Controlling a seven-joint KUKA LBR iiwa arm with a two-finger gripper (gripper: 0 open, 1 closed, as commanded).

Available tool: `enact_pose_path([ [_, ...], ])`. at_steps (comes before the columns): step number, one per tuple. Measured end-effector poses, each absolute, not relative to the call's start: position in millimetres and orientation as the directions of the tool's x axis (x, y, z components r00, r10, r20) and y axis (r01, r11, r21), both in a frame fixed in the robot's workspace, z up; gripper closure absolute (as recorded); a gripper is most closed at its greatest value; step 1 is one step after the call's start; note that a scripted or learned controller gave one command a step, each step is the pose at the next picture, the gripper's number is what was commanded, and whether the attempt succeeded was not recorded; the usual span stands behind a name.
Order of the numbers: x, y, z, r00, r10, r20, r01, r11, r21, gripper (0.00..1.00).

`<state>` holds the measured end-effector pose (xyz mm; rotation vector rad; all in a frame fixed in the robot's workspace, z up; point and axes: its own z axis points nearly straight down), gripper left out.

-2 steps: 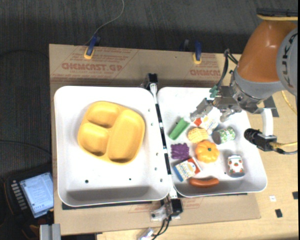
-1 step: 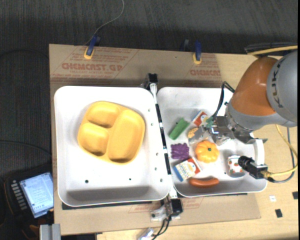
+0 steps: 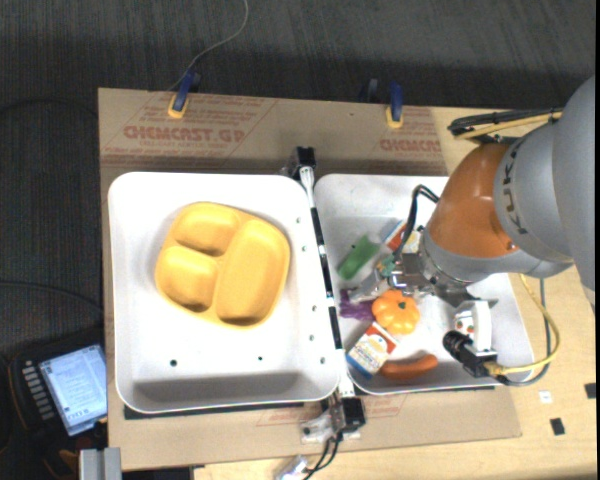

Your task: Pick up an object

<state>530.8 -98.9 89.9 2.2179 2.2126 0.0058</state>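
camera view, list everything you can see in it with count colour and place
yellow divided tray: 1, yellow, middle of the left bin
left bin: 1, white, left half of the bench
right bin: 1, white, right half of the bench
green object: 1, green, upper left of the right bin
purple object: 1, purple, left side of the right bin, partly hidden
small pumpkin: 1, orange, centre of the right bin
small carton: 1, white with red and yellow, near edge of the right bin
sausage: 1, reddish brown, near edge of the right bin
clamps: 2, blue and yellow, far edge of the board
arm: 1, grey with orange band, over the right bin
claw: 1, dark metal, just above the pumpkin
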Motion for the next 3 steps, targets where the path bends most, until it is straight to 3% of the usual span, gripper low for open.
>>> enact_pose_path([
  [1, 533.4, -98.1, 101.5, 0.001, 1.0, -0.003, 1.0, -0.001, 0.016, 1.0],
  [2, 533.1, -98.0, 101.2, 0.002, 1.0, -0.002, 1.0, -0.001, 0.015, 0.0],
  [3, 533.5, -98.1, 110.9, 0.001, 1.0, -0.002, 1.0, -0.001, 0.015, 1.0],
])
